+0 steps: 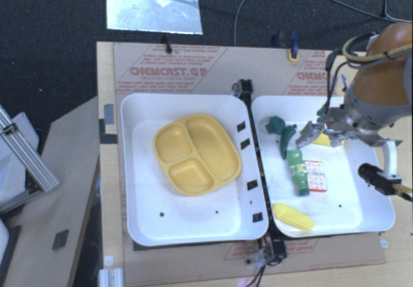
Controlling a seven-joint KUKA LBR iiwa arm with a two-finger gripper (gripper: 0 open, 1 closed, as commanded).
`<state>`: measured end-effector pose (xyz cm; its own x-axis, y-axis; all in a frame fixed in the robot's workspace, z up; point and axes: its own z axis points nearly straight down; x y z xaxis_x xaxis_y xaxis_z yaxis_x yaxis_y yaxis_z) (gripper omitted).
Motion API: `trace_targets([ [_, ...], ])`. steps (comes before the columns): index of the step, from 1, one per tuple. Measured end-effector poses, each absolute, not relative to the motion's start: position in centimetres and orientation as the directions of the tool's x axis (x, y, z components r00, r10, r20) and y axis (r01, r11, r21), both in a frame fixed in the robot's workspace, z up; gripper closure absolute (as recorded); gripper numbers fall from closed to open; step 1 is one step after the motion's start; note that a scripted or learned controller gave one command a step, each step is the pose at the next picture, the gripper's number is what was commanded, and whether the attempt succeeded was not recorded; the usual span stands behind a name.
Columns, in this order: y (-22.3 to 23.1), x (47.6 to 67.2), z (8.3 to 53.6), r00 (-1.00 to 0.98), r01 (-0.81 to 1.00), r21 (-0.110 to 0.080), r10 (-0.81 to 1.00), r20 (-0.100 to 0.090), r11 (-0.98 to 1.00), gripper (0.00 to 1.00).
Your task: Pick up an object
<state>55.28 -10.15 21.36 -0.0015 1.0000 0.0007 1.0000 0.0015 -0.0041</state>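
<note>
My gripper point(321, 131) hangs over the back of the right bin point(368, 211), its two grey fingers spread apart and open. A small yellow piece point(321, 140) shows just below and between the fingertips; I cannot tell whether they touch it. Left of the gripper lies a dark green toy point(280, 129). A green bottle point(298, 173) lies in the middle of the bin, with a small white and red box point(315, 176) beside it. A yellow corn cob point(293, 216) rests near the front rim.
The left bin point(139, 215) holds a yellow divided tray point(197, 153). A black divider point(253, 163) runs between the bins. A black part of the arm point(377, 177) juts over the right bin's right side. Cables arc behind the bench.
</note>
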Motion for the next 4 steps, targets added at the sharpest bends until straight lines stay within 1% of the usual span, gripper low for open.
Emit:
trace_targets([
  [2, -9.7, 55.3, 13.0, -0.001, 1.000, -0.003, 1.000, 0.001, 0.001, 0.00],
  [3, -9.7, 55.5, 14.3, 0.000, 1.000, 0.003, 1.000, -0.001, 0.000, 1.00],
  [4, -9.9, 56.0, 18.7, -0.004, 1.000, 0.006, 1.000, -0.001, 0.004, 1.00],
])
